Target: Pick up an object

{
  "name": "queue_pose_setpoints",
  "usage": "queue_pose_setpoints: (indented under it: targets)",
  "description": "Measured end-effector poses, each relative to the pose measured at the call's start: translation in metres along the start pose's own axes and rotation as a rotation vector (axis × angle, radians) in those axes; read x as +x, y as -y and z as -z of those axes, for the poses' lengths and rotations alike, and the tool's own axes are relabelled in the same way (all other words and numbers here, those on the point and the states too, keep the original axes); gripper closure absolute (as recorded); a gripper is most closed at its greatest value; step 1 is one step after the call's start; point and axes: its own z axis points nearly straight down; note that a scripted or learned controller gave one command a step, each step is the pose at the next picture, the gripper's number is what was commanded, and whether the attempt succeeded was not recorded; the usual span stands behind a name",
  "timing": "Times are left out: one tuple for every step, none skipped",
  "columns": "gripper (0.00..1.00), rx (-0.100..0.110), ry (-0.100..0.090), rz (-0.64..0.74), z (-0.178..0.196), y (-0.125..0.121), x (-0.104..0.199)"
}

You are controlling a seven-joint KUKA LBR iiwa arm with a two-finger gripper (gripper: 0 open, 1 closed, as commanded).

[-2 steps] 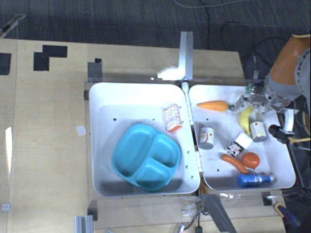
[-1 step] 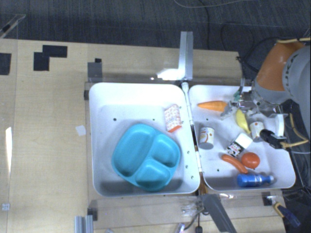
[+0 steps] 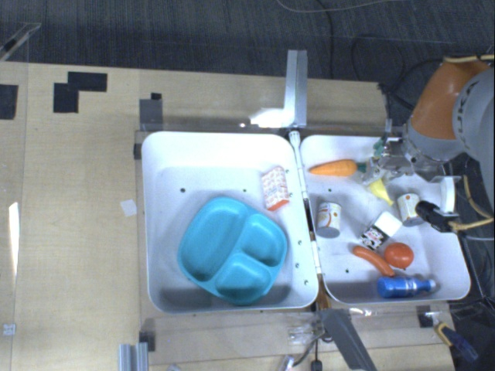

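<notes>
From my remote station I note the arm (image 3: 456, 110) entering at the upper right of the frame, its wrist low over the top edge of the right bin (image 3: 456, 273). The left bin (image 3: 162, 207) carries a blue divided plate (image 3: 232, 247) in its lower half and a small red-and-white packet (image 3: 274, 188) leaning against its right wall.

The gripper (image 3: 384, 163) sits at the upper right of the right bin; whether it is parted or closed I cannot tell, and I see nothing held.

Candidate objects, largest first: an orange carrot (image 3: 334, 168) just left of the gripper, long axis running left-right along the bin's top wall; a blue bottle (image 3: 405, 287) lying left-right against the bottom wall; an orange-red utensil-like piece (image 3: 380, 258) beside a red ball shape; a small can (image 3: 329, 218) upright near the dividing wall; a yellow piece (image 3: 378, 189) just below the gripper, nearly touching it.

My judgement: the yellow piece is nearest, directly below in frame. The carrot is hemmed by the top wall. Open floor lies at bin centre, between can and utensil.
</notes>
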Motion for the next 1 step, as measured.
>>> queue_pose_setpoints:
  targets:
    - [1.00,0.009,-0.003,0.376,0.0626,-0.0041,0.0475]
